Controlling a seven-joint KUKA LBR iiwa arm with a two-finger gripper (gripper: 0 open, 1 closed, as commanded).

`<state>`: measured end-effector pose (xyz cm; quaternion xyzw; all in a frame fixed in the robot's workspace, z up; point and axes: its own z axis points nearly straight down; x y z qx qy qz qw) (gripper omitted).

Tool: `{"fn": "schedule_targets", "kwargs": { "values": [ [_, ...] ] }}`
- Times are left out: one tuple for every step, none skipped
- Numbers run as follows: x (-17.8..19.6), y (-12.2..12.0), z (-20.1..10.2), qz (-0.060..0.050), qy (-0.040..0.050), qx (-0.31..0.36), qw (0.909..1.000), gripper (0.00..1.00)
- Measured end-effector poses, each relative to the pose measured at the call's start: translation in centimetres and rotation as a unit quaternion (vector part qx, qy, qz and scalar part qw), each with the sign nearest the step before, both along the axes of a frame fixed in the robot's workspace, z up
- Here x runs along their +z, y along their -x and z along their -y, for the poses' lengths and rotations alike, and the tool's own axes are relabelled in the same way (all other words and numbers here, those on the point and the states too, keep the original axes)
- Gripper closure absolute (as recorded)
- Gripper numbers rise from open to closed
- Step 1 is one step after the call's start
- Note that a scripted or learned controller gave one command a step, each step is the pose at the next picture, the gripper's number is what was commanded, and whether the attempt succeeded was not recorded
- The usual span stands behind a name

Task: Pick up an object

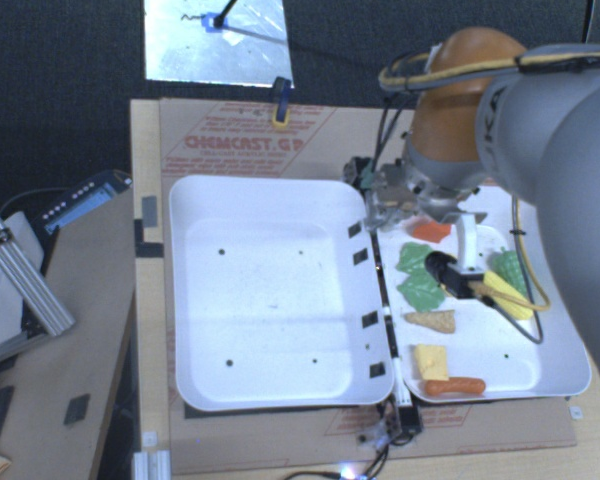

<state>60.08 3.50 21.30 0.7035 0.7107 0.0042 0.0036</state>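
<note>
Camera view: arm [540,138] over right bin [515,360].

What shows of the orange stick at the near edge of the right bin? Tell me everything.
The orange stick is small, smooth and rounded, reddish orange, plastic by its look, perhaps a toy carrot. It lies flat on the floor of the right bin, lengthwise along the near rim. Its end nearer the other bin sits against the yellow block, seemingly touching it. Nothing else meets it.

My arm [555,118] is a smooth, rounded grey shell; a glossy orange band [465,108] wraps above my wrist, with thin cables [410,68] looped over it.
</note>
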Motion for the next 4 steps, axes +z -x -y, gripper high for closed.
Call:
{"fn": "schedule_targets", "kwargs": {
  "values": [
    [18.0, 2.5, -5.7, 0.004, -0.0023, 0.001, 1.0, 1.0],
    [28.6, -1.3, -15.8, 0.003, -0.0031, 0.002, 1.0, 1.0],
    [29.9, -6.9, -19.0, -0.002, -0.0006, -0.001, 1.0, 1.0],
    [22.3, 8.2, -20.2, -0.011, 0.0005, 0.001, 0.9999, 1.0]
  ]
}}
